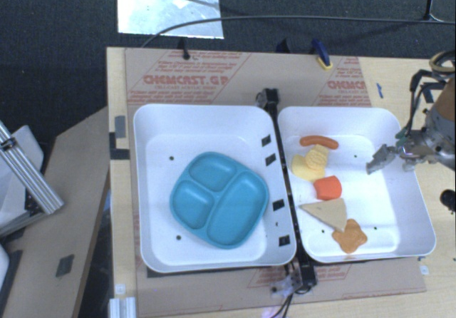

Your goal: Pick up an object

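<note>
The right bin (410, 199) holds several toy foods. A reddish-brown sausage (318, 142) lies at the back, with a yellow lumpy piece (311, 164) just in front of it. An orange-red block (328, 187) sits mid-bin, a tan wedge (328, 212) lies below it, and an orange-brown cookie-like piece (350, 237) is nearest the front. My gripper (381, 158) hovers over the bin's right side, to the right of the foods and apart from all of them. Nothing shows in its grasp.
The left bin (160, 138) holds a blue divided plate (219, 199). A black divider with clips (279, 181) runs between the bins. Cables and a blue clamp (322, 53) lie at the bench's back edge. A metal frame (28, 181) stands off the bench to the left.
</note>
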`<state>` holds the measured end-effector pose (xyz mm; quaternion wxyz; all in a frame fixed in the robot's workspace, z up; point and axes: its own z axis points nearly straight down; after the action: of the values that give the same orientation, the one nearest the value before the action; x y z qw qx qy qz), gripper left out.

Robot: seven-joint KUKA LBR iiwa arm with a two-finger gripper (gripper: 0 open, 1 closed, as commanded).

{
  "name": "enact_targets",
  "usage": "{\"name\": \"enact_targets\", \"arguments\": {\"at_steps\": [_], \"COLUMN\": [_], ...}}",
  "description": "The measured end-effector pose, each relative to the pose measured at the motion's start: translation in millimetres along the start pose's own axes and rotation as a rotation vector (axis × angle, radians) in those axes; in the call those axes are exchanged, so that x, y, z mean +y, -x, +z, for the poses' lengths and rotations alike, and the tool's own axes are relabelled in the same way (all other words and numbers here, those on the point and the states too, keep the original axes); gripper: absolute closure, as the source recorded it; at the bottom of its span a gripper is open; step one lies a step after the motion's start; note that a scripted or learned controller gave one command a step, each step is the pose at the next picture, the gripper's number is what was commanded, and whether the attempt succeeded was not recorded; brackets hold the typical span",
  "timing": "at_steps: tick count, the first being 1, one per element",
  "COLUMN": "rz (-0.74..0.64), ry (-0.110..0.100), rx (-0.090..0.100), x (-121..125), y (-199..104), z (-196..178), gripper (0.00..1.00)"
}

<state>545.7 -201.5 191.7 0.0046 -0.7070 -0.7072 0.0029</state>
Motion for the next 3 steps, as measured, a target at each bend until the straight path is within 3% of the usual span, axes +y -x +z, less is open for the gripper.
{"name": "enact_targets", "arguments": {"at_steps": [1,2,3], "rz": [-0.004,-0.002,-0.002], "ry": [0.012,0.009,0.009], "rx": [-0.003,-0.002,-0.002], "x": [3,-3,7], "y": [-1,-5,-6], "z": [-7,39,96], "gripper": [0.00,0.00,0.00]}}
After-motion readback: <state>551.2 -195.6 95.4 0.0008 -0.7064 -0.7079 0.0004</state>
